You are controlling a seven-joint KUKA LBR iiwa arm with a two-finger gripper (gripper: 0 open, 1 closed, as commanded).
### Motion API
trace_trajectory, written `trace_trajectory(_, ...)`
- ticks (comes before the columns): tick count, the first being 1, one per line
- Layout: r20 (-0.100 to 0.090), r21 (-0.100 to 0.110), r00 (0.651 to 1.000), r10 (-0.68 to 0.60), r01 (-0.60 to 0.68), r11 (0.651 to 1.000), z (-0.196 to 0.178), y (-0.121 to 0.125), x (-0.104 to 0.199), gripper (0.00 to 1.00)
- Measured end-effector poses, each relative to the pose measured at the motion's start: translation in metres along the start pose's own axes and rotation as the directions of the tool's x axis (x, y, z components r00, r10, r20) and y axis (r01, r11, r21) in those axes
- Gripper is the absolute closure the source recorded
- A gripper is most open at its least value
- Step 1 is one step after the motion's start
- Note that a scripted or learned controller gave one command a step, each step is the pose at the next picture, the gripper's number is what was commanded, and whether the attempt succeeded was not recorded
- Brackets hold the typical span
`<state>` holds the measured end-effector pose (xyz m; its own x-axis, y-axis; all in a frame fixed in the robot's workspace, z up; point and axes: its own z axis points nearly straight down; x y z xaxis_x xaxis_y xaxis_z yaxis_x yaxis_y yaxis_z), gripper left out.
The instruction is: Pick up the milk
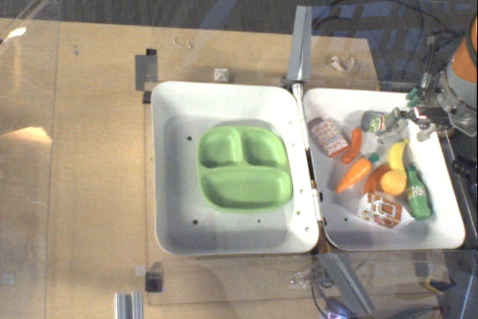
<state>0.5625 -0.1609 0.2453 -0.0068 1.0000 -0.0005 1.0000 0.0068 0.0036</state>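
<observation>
fingers (407, 118): cannot tell if apart, metal, over right bin's far side by a can (373, 121) | milk (381, 208): flat red-white carton, near edge of right bin (448, 239) | left bin (172, 160): green three-section tray (243, 167) | wooden bench (75, 160)

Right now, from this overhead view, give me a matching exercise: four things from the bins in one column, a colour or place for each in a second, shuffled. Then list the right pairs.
Things:
1. divided plate
2. carrot
3. bottle
4. banana

Descriptions:
A. yellow, just above the bottle
B. dark green, near the right bin's right side
C. light green, in the left bin
D. orange, pointing toward the divider between the bins

Pairs: 1-C, 2-D, 3-B, 4-A
</observation>
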Motion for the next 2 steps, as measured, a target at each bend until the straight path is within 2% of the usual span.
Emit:
trace_trajectory(1,0.002,-0.017,1.000,-0.005,0.006,1.000,0.152,-0.050,0.034,0.00)
trace_trajectory(2,0.007,-0.029,1.000,-0.007,0.008,1.000,0.140,-0.046,0.034,1.00)
